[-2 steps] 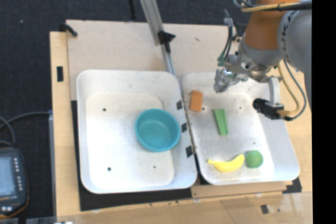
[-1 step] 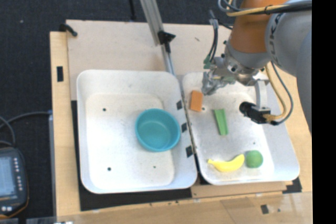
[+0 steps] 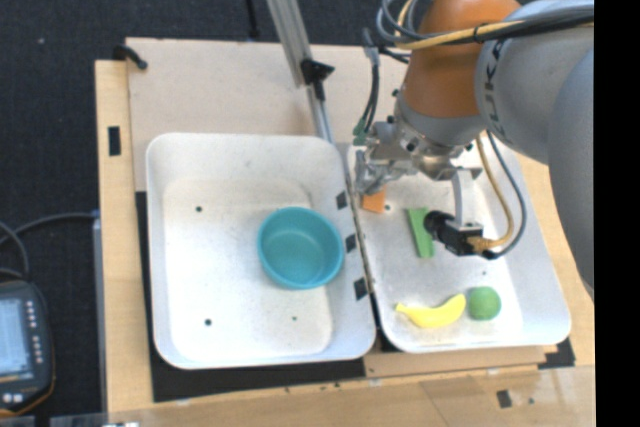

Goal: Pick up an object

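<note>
A small handheld screen [image 3: 18,340] sits at the far left, off the edge of the tabletop [image 3: 115,215]. On the tabletop, the left bin [image 3: 190,175] holds a teal bowl [image 3: 300,247], upright and open to the ceiling, resting well toward the divider where the two bins meet. A slanted metal rail [image 3: 285,15] rises from behind that divider toward the top left.

Just right of the divider, inside the right bin [image 3: 545,315], lies a small orange block [image 3: 373,204], close against the bin's left wall. The hand [image 3: 368,177] hangs directly over it, low, its tip at the block's upper edge; from here I cannot tell whether it is released or clenched, and the block looks to be lying on the bin floor rather than lifted. Right of the block stands a green stick-shaped piece [image 3: 419,232], lying lengthwise, with a black fitting [image 3: 450,235] on the arm's cabling just beside it. Farther from the divider and nearer the front rim lie a yellow banana [image 3: 432,313] and, touching its right end, a green ball [image 3: 484,303]. The grey arm [image 3: 540,75] with its orange band [image 3: 455,55] looms over the right bin's back half.
</note>
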`<act>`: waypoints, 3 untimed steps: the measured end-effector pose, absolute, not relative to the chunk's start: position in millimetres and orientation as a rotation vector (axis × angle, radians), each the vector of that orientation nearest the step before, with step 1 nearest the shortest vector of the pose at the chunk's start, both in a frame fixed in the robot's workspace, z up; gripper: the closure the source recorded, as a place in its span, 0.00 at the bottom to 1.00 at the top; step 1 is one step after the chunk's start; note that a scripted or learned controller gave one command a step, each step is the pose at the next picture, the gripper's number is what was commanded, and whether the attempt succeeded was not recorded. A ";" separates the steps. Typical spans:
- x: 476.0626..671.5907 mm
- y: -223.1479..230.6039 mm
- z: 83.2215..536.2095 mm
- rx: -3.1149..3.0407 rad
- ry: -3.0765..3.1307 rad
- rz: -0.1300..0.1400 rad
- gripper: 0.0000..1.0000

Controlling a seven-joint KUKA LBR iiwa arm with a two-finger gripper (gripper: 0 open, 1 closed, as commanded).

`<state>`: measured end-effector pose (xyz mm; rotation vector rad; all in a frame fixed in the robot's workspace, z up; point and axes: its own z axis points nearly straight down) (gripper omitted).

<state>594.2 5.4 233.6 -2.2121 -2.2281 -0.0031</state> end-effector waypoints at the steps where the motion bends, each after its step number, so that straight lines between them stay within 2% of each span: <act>1: 567.6 45.9 227.5 -2.214 -2.228 0.000 1.00; 2: 546.3 83.3 228.2 -2.213 -2.228 -0.001 1.00; 3: 547.1 81.2 228.0 -2.220 -2.223 -0.003 0.00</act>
